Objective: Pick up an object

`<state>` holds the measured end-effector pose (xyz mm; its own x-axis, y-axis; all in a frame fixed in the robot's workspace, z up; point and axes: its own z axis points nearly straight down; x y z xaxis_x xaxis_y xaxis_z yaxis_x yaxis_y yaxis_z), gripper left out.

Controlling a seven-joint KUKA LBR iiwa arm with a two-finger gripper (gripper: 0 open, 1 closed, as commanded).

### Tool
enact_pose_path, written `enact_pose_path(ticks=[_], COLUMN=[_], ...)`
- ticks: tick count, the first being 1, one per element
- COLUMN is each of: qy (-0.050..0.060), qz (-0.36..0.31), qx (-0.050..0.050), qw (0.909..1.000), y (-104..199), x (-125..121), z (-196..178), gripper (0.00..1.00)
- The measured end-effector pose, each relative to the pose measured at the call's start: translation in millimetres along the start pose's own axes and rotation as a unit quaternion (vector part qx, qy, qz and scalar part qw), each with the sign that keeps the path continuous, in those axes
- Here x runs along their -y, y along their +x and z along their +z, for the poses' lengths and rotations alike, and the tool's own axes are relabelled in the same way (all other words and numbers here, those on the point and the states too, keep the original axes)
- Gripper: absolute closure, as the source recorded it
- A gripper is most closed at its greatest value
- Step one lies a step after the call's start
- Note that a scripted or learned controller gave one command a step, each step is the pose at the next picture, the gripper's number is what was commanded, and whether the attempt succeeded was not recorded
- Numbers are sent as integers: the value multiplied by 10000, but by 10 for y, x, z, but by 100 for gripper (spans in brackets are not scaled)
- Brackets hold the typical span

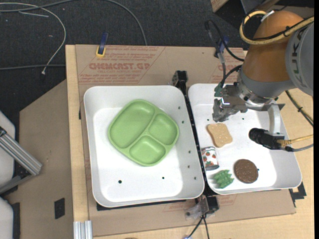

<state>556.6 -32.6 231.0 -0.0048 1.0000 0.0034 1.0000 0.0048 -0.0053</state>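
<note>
Tan bread slice (220, 134), the likeliest object to be picked, lies flat on the floor of the right bin (286, 180), with the gripper (222, 114) poised just beyond its far edge; whether the gripper is spread or closed cannot be told from this slant. Being thin and flat, the slice offers little to pinch, so a descent off its centre may skid it toward the printed can (210, 158) just beside its near-left corner, or close on nothing. Nearer the camera than the slice, the brown disc (246, 171) and green sprig (223, 178) appear clear of that risk.
</note>
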Motion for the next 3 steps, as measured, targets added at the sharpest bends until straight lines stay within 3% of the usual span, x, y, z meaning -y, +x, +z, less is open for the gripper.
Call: enact_pose_path(ticks=[2, 3], qy=[0, -7], qz=[-5, 22], qx=[1, 10], qw=[10000, 10000], y=[1051, 1019], x=[480, 468], z=[-75, -74], gripper=[100, 0])
